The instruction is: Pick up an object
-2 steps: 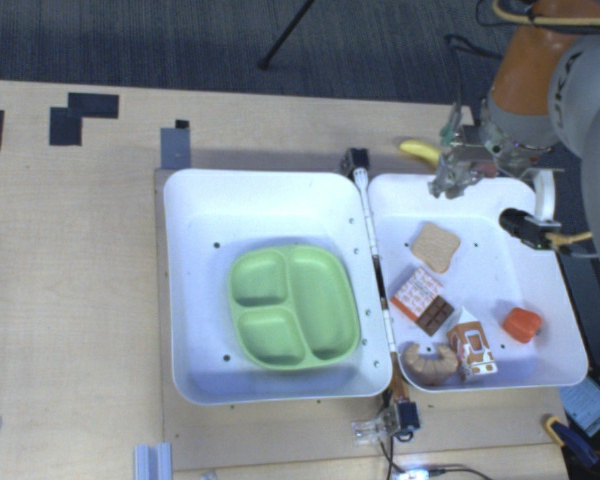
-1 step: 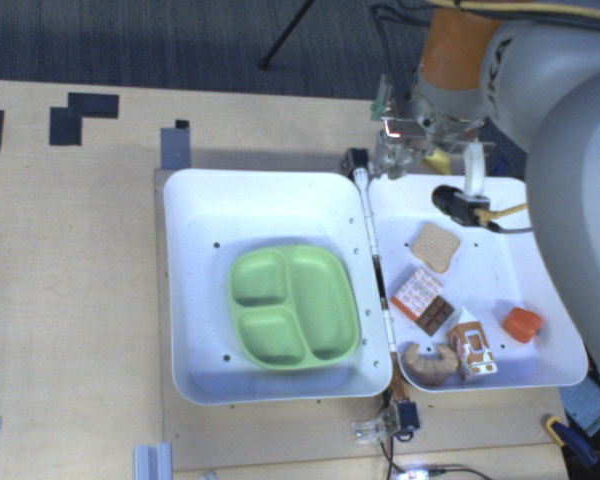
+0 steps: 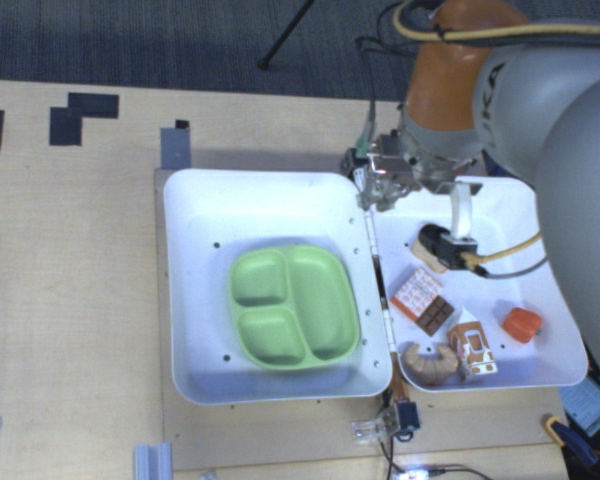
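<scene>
My gripper (image 3: 378,190) hangs over the far end of the wall between the two bins, at the right bin's (image 3: 540,208) back left corner. Nothing shows between its tips. In the right bin lie a red, white and brown packet (image 3: 423,303), a small brown and white box (image 3: 471,349), an orange-red block (image 3: 521,324) and a tan rounded object (image 3: 429,364). They sit toward the near side of the bin, apart from the gripper.
The left bin (image 3: 195,268) holds a green divided plate (image 3: 293,306) in its middle. The grey arm with its orange band (image 3: 450,58) comes in from the upper right, over the right bin's far side.
</scene>
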